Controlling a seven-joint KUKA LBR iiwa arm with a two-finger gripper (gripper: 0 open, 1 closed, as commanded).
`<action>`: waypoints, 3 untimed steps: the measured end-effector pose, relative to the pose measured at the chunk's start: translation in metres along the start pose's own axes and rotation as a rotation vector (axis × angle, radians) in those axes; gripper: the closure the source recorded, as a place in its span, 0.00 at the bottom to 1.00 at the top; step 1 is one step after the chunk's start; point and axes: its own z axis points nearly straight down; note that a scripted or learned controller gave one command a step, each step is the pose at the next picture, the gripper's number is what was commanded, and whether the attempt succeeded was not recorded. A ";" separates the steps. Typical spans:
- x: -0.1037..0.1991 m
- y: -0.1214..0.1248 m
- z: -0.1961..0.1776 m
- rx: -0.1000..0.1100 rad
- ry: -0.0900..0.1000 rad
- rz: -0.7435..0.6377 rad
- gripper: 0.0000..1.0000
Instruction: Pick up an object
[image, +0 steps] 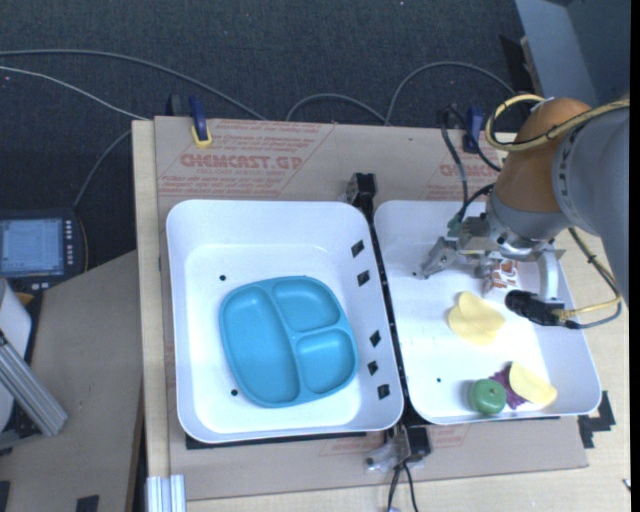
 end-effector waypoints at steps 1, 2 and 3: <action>0.000 0.002 -0.015 -0.008 0.000 0.000 1.00; -0.003 0.000 -0.079 -0.015 -0.003 0.001 1.00; 0.005 -0.005 -0.136 -0.014 -0.003 -0.002 1.00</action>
